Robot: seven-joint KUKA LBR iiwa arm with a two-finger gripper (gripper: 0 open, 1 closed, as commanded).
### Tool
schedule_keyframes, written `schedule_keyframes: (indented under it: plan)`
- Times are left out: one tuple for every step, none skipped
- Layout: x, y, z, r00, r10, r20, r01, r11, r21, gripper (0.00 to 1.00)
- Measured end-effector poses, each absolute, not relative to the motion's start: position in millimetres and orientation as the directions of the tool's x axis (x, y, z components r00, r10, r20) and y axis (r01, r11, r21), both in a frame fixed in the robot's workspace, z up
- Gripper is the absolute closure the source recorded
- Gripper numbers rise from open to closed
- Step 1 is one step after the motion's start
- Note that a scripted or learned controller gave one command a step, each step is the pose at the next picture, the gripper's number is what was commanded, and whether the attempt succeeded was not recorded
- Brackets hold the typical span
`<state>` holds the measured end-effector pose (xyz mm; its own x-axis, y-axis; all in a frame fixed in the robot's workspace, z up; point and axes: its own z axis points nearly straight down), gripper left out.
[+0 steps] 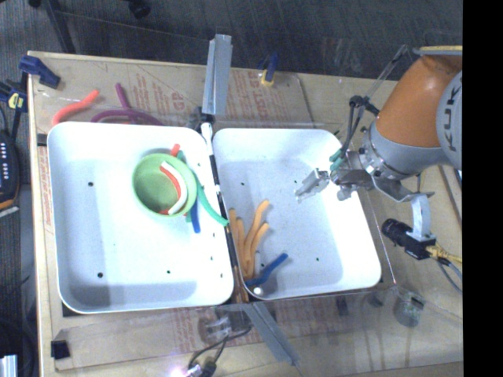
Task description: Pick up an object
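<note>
Orange strips [253,238] and a blue clip [269,269] lie along the right bin's [354,250] left wall, well apart from the gripper [314,184], seemingly open and empty, so a straight-down close grabs nothing.

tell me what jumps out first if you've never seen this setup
The green bowl in the left bin, with red and white strips across it. Then the orange strips against the right bin's left wall, and the gripper hovering over that bin's bare floor.
</note>
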<state>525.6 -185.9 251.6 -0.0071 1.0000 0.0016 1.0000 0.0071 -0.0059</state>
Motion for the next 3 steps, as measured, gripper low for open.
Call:
schedule_keyframes:
  plan:
    - [561.1, -146, 93, -0.421, 0.907, -0.002, 0.907, 0.421, 0.002, 0.0]
    - [516.2, -126, 97, -0.413, 0.91, -0.015, 0.91, 0.414, 0.012, 0.0]
    - [515.7, -125, 106, -0.419, 0.908, -0.01, 0.908, 0.419, 0.007, 1.0]
